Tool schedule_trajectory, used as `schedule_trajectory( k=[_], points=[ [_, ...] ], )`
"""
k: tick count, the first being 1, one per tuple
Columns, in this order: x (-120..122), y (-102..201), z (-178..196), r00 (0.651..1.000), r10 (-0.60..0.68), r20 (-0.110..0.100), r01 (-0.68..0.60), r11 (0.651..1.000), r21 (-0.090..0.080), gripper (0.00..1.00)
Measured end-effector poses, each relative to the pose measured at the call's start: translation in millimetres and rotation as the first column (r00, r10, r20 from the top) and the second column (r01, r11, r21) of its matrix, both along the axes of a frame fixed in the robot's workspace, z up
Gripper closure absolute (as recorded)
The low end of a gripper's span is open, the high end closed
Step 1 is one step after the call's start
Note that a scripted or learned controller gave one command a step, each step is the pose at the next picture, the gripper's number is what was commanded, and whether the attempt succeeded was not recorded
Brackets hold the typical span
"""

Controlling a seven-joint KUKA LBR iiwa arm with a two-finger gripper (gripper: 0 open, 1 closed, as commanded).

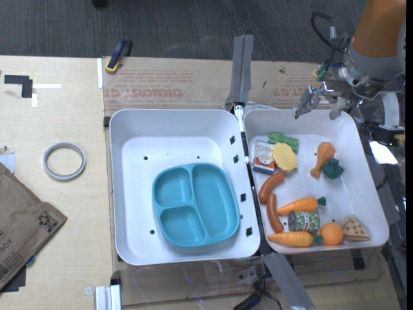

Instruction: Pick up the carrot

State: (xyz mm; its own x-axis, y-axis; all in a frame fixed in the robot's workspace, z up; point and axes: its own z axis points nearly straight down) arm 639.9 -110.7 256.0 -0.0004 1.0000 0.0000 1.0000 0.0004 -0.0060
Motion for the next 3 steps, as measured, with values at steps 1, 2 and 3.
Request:
schedule_trajectory(
  k=[1,2,3],
  points=[
    [-82,-43,-57,0.998,-0.069,-0.001,0.069,0.998,0.000,0.00],
    [-128,3,-152,0.941,-0.338,0.024,0.338,0.941,0.003,0.00],
    [-133,5,-155,0.986,-0.164,0.037,0.164,0.986,-0.007,0.00]
  ],
)
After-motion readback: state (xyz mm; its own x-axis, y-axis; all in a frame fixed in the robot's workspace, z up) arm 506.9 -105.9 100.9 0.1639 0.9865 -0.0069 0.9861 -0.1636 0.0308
